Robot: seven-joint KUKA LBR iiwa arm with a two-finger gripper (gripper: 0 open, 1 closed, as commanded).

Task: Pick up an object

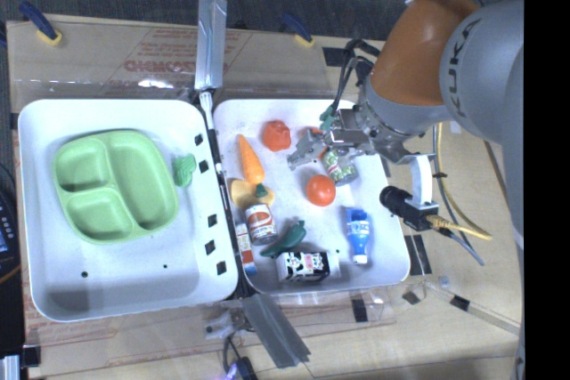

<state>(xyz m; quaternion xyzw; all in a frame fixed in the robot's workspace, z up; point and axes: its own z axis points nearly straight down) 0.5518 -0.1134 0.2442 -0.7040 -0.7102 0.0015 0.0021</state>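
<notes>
My gripper (319, 152) hangs low over the back middle of the right bin (383, 218), under the grey arm with its orange band. A small green-and-red labelled bottle (339, 166) lies right at the gripper's right side; whether it is gripped is unclear. An orange-red tomato (321, 190) sits just in front of the gripper. A red pepper-like piece (276, 135) lies to its left, and a carrot (250, 157) further left. A blue bottle (358, 234) lies near the bin's right front.
Along the right bin's left and front lie a yellow piece (240, 191), a brown-topped can (260, 223), a dark green item (289, 236) and a black-and-white carton (304, 264). The left bin (53, 280) holds a green divided plate (114, 182) and a small green object (184, 169).
</notes>
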